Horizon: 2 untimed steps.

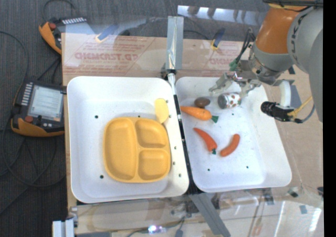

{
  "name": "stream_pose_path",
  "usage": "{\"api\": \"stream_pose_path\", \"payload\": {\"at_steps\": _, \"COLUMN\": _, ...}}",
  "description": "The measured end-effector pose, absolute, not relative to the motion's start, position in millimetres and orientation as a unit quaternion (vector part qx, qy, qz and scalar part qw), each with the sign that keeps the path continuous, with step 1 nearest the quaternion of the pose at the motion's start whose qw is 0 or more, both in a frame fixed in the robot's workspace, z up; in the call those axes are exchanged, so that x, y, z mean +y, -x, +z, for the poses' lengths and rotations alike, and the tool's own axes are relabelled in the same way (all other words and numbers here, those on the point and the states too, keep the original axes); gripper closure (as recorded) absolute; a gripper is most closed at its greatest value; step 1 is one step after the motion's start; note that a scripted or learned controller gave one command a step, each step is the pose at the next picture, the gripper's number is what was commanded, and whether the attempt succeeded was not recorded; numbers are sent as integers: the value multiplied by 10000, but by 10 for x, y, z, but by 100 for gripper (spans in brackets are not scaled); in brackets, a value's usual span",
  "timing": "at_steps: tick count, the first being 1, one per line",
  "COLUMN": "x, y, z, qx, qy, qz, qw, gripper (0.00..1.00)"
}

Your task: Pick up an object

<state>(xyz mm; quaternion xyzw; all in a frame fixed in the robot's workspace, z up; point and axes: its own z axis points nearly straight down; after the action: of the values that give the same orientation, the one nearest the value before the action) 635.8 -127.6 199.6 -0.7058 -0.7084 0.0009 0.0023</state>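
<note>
Nearest the lens: the yellow divided tray (137, 149), flat in the left bin (84, 125). It takes up most of the floor, so it looks like a drop target, not a pick item. A pale yellow piece (161, 110) leans at its upper right corner.

Right bin (262, 173) holds the pick candidates, spread apart w/ gaps, which suits a top-down grasp:
- carrot (197, 113), near the divider
- red pepper (205, 138)
- sausage-like item (229, 145), just beside the pepper
- brown lump (202, 102)
- small can (229, 100), on its side

Gripper (237, 82) hangs over the bin's upper edge, approx. above the can. Fingers: spread apart, nothing between them. Judgement: approach phase; can is the likely target.
</note>
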Motion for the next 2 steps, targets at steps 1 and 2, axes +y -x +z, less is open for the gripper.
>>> {"api": "stream_pose_path", "payload": {"at_steps": 1, "x": -1932, "y": -6267, "z": 933, "qx": -7167, "qy": 6974, "qz": 15, "qw": 1, "gripper": 0}}
{"api": "stream_pose_path", "payload": {"at_steps": 2, "x": -1719, "y": -4876, "z": 892, "qx": -6977, "qy": 7164, "qz": -21, "qw": -50, "gripper": 0}}
